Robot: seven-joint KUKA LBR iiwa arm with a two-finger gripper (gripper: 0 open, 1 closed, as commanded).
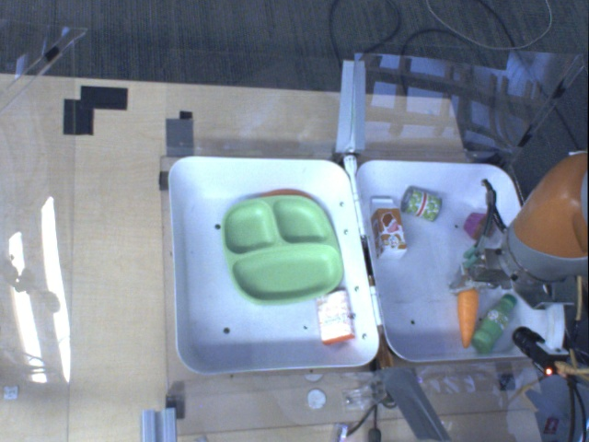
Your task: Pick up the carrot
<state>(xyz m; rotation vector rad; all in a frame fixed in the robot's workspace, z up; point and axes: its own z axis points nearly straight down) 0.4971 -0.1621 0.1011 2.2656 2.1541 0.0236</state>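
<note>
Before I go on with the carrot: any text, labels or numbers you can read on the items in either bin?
None readable.
Green can: printed label, too blurred.
Red and white carton: print blurred.
Orange and white box: print too small.
Green bottle: nothing legible.
Carrot, green tray: no markings visible.

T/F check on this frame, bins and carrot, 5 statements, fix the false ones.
1. The carrot lies in the right bin. True.
2. The green divided plate sits in the right bin. False: it is in the left bin.
3. A green bottle lies just beside the carrot. True.
4. The carrot hangs lifted above the bin. False: it lies on the bin floor, with the gripper right at its upper end.
5. The small can is in the left bin. False: it lies near the back of the right bin.
</note>
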